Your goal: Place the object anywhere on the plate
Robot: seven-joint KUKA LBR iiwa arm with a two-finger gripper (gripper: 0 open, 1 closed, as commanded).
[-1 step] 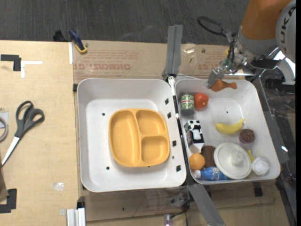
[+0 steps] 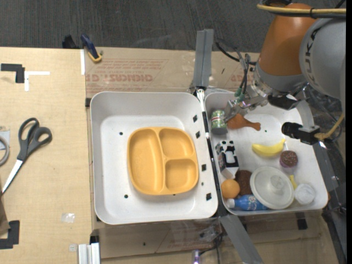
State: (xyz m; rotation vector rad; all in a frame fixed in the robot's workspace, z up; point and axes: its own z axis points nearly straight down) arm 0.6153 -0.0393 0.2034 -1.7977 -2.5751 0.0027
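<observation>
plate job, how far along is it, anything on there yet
Nothing looks done yet: the yellow divided plate in the left bin carries no object. In hand: the gripper is at the far end of the right bin, close to the green can and the brown drumstick toy; whether it grips anything is unclear. Left: lift one object and set it on the plate.

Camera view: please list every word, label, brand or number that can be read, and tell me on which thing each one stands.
"KU", grey letters running down the grey arm; the rest of the word is cut off.
Red print in two lines on the cardboard sheet behind the left bin: it lies upside down and blurred, not readable.
Label on the small green can: too small to read.
Black and white packet: print too small to read.
</observation>
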